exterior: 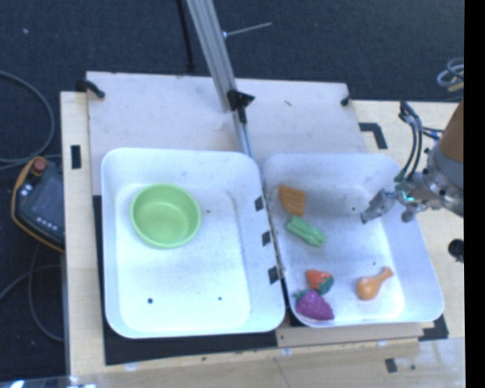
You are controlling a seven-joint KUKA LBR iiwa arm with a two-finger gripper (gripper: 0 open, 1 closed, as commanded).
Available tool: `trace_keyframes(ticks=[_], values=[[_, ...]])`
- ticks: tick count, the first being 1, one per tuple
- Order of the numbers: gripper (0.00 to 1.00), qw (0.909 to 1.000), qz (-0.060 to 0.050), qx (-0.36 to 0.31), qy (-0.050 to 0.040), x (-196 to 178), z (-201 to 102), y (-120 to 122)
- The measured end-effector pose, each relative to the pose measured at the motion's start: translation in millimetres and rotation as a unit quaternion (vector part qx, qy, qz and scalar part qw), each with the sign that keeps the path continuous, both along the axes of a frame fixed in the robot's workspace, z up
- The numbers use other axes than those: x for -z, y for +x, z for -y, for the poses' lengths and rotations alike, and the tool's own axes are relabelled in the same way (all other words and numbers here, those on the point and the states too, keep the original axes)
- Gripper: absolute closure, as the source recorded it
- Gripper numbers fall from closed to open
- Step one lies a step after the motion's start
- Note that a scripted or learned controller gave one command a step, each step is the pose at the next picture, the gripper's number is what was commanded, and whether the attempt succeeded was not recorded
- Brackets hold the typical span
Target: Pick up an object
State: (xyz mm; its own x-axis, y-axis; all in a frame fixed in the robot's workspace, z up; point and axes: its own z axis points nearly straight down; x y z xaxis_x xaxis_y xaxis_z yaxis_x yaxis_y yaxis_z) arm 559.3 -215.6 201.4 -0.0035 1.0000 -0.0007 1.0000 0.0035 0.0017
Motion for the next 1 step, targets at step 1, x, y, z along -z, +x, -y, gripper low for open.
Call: trace_keyframes(ticks=[1], values=[[0.0,1.0,-0.002,0.002,-0.0005,42.3,1.9,2.3]])
